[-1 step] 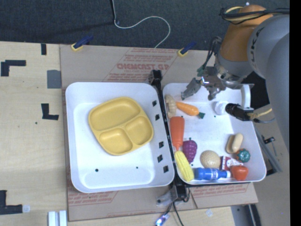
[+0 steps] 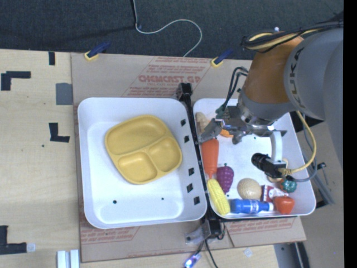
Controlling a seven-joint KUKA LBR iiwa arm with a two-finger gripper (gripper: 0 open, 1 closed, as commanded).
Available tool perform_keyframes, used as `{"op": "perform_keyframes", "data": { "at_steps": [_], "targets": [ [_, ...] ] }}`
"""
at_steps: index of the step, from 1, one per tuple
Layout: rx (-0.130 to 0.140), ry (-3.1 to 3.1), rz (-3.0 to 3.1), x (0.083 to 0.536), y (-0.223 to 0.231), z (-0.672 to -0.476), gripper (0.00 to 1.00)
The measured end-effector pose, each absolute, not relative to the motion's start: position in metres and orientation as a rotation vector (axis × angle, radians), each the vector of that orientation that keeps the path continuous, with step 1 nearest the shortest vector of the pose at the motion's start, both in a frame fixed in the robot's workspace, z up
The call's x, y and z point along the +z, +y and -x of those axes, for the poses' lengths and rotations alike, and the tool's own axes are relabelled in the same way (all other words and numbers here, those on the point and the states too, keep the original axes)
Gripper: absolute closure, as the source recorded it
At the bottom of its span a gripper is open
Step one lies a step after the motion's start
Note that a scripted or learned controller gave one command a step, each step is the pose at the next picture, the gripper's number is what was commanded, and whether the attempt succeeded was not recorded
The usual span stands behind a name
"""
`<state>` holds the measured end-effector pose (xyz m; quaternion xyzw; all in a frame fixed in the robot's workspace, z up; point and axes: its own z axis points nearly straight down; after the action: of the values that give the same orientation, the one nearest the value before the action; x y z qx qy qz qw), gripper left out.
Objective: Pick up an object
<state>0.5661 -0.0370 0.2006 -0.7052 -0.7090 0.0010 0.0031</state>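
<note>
Objects for picking are lying in the right bin (image 2: 298,149): an orange carrot (image 2: 210,156) along its left wall, a yellow corn cob (image 2: 218,196) just below it, a purple grape bunch (image 2: 225,177) beside the corn, a beige egg-shaped item (image 2: 249,188), a blue bottle (image 2: 251,207) along the near wall, and a red piece (image 2: 284,204) in the near right corner. The grey arm (image 2: 318,66) is reaching in from the right, its orange band (image 2: 270,71) sitting above the wrist, with the wrist angling down over the far left part of this bin. The gripper (image 2: 222,128) is hovering just above the carrot's upper end; whether its fingers are apart or together cannot be determined. The left bin (image 2: 92,166) is holding a yellow divided plate (image 2: 143,148).
</note>
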Motion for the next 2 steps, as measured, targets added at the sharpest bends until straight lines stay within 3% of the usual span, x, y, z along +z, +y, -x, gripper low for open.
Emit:
{"op": "perform_keyframes", "data": {
  "at_steps": [1,2],
  "targets": [
    [-0.009,-2.229,2.218,0.3049,-0.0088,-0.5082,0.00],
    [0.004,-2.223,2.216,0.3081,-0.0101,-0.5091,1.00]
  ]
}}
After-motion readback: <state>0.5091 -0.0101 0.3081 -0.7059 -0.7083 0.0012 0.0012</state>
